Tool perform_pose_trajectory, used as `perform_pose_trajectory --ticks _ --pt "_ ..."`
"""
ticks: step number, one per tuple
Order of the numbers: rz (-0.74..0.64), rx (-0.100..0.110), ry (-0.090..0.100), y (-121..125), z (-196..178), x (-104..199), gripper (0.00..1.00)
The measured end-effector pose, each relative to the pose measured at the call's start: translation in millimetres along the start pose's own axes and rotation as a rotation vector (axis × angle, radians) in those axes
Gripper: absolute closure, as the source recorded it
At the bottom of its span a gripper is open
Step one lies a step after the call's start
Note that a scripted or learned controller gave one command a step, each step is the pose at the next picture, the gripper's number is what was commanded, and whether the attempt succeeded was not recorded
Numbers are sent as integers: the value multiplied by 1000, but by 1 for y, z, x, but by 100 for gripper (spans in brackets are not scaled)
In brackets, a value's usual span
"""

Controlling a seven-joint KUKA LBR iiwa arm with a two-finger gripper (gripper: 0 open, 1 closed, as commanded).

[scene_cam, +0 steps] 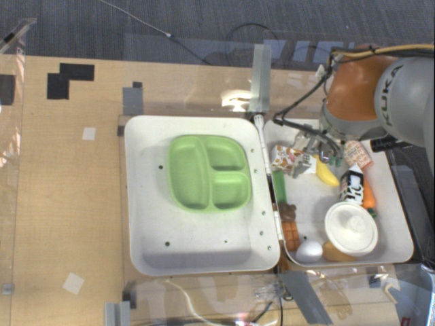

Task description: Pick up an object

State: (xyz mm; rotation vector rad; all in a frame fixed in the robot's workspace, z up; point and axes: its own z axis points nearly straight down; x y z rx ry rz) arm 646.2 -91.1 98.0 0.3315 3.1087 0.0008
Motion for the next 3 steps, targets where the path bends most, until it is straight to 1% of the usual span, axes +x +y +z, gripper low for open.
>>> perform_pose_trajectory --ticks 1,2,3 --pt "-255 0 2 -19 -163 -2 100" --pt "-567 -2 10 -79 -182 -44 100" --pt "-1120 -6 8 -111 -224 -29 100"
